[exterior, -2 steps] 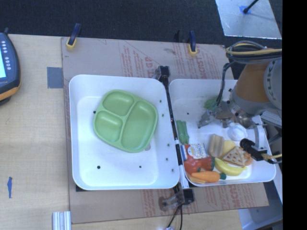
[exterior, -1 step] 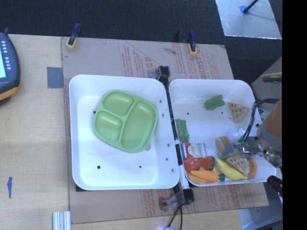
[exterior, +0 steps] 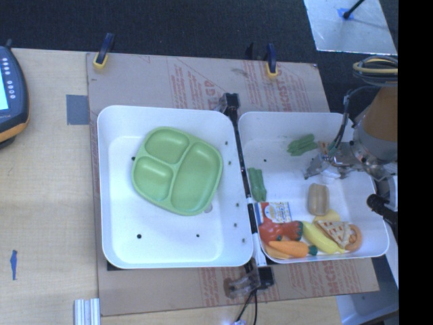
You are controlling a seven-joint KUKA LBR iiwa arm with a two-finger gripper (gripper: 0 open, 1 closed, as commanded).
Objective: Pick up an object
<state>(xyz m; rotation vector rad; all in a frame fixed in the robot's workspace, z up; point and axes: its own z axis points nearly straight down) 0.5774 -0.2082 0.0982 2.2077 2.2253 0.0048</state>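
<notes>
My gripper point(exterior: 329, 168) hangs low over the right bin point(exterior: 270, 124), near its right wall, with the orange-banded arm behind it at the view's right edge. Its metal fingers point(exterior: 312, 170) stand spread apart and open, with just white bin floor between them. A green pea pod point(exterior: 301, 144) lies just left of and above the gripper. A tan potato-like piece point(exterior: 317, 199) sits right below it. Along the bin's front lie a red pepper point(exterior: 277, 230), a carrot point(exterior: 287, 248), a banana point(exterior: 316, 238) and a pizza slice point(exterior: 340, 234).
The left bin point(exterior: 111, 181) holds a green divided plate point(exterior: 177, 170). A green strip point(exterior: 256, 183) and a small printed packet point(exterior: 277, 212) lie by the right bin's left wall. A handheld pendant point(exterior: 10, 93) rests at the bench's left edge.
</notes>
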